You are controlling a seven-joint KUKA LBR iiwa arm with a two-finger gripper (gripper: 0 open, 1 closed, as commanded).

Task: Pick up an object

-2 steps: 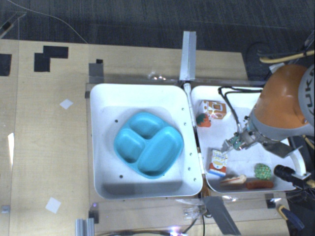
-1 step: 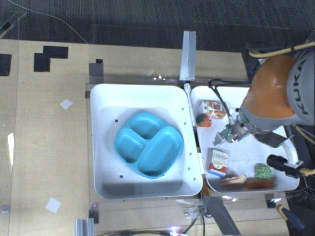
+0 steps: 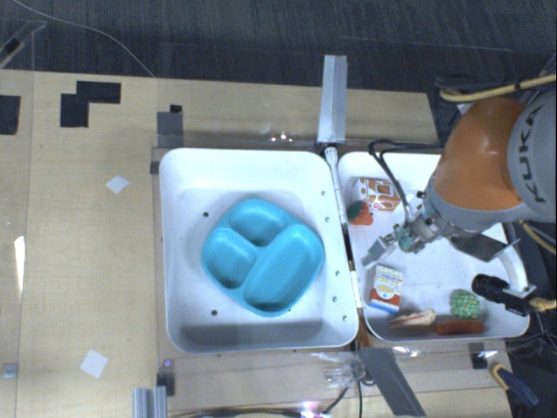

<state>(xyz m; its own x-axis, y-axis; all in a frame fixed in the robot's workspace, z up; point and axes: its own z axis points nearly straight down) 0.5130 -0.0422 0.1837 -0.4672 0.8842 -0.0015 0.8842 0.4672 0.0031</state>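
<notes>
Reaching in from the right, the grey arm with its orange band (image 3: 474,159) hangs over the right bin (image 3: 519,327), its gripper (image 3: 383,249) low near that bin's left side; whether its fingers are spread or closed cannot be told. Below it lies a small carton (image 3: 386,287), with a green ball (image 3: 465,303) nearby. A blue divided tray (image 3: 264,256) sits in the left bin (image 3: 187,233).

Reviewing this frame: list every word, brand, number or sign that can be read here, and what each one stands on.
"KUK": letters on the grey arm casing at the right edge; the rest of the word is cut off by the frame.
Upper carton in the right bin: orange and white print, too blurred to read.
Lower carton: blue, yellow and red print, too small to read.
</notes>
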